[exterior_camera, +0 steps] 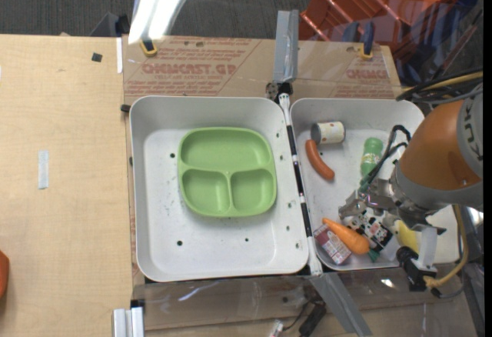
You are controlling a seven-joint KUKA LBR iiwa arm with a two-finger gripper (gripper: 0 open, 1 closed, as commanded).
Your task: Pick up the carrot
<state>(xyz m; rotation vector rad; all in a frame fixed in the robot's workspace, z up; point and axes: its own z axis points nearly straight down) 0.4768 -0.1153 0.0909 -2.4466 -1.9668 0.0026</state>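
Orange carrot (346,234) in right bin (350,106) | fingers (361,208) just above | opening unclear

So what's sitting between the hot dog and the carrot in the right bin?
In the camera view, only bare white bin floor lies between the hot dog and the carrot.

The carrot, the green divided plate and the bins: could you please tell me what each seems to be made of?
The carrot looks like moulded toy plastic: uniform orange, smooth, faintly shiny, though real produce can't be ruled out. The green divided plate appears to be matte plastic, with one even colour and soft rounded compartment ridges. The bins seem thin white plastic or coated metal, with rounded corners and scuffed, speckled floors.
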